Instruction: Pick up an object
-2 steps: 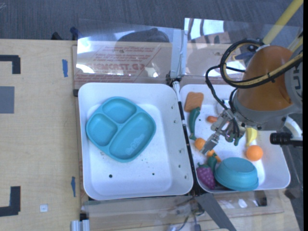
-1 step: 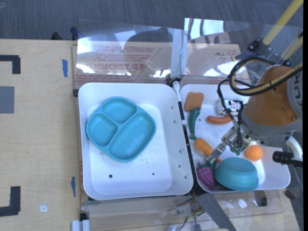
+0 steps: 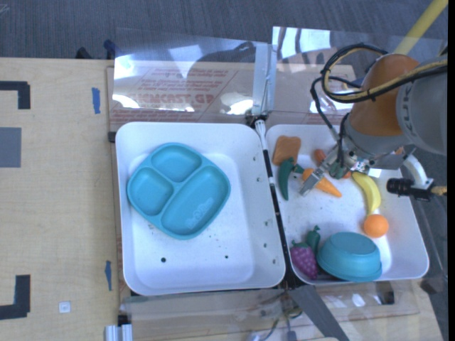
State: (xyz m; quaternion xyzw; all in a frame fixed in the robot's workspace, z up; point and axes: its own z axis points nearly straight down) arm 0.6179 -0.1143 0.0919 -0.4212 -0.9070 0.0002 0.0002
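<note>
A light wooden bench (image 3: 50,212) is filling the left of the frame. On it, a shallow white bin (image 3: 142,261) is sitting left of centre, holding a blue divided plate (image 3: 179,189) with three compartments, lying flat in the bin's upper left part.

Just right of that bin, a second white bin (image 3: 412,258) is sitting against it, the two walls touching down the middle of the frame. In this right bin, going left to right, an orange slab-shaped toy (image 3: 286,148) is lying near the top left corner, with a dark green pepper-like toy (image 3: 284,179) just below it. A purple bunch of toy grapes (image 3: 305,259) is lying at the bottom left, touching an upturned blue bowl (image 3: 349,255). A toy carrot (image 3: 327,186) is lying near the centre. A yellow banana (image 3: 367,190) is lying further right, with a small orange ball (image 3: 375,225) just below it.

The grey arm with its orange band (image 3: 380,98) is reaching in from the upper right. Its gripper (image 3: 321,177) is hanging low over the right bin, right beside the carrot's left end. Whether its jaws are parted or closed cannot be told, and nothing is visibly between them.
</note>
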